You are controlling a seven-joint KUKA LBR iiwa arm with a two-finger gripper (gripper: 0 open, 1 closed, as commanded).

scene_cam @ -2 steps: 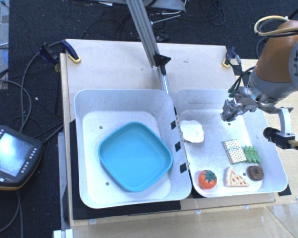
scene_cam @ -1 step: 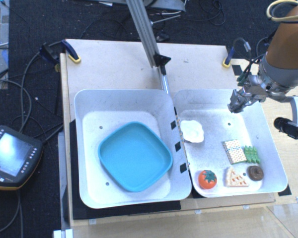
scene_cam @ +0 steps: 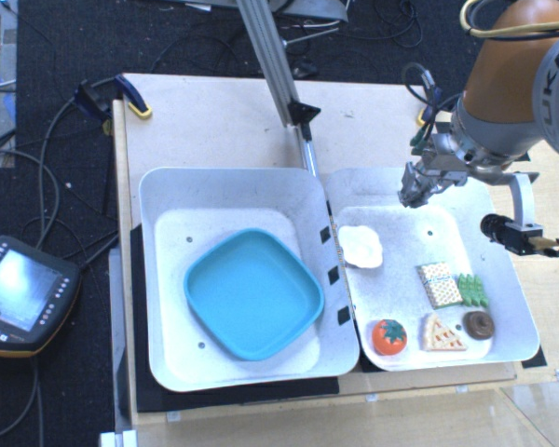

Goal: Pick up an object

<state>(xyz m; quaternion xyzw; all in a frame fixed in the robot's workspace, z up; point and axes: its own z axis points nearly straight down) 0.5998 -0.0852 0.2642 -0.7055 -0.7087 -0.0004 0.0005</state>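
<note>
Pincer (scene_cam: 415, 194) over far side of right bin (scene_cam: 391, 186), can't tell its state. Near end of that bin: tomato (scene_cam: 388, 337), checkered cracker (scene_cam: 439, 285), pizza slice (scene_cam: 442, 333), donut (scene_cam: 479, 325). Blue plate (scene_cam: 252, 293) in left bin (scene_cam: 168, 194).

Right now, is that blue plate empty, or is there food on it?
Empty. The blue plate lies flat in the left bin with nothing on it; the toy foods sit in the right bin.
</note>
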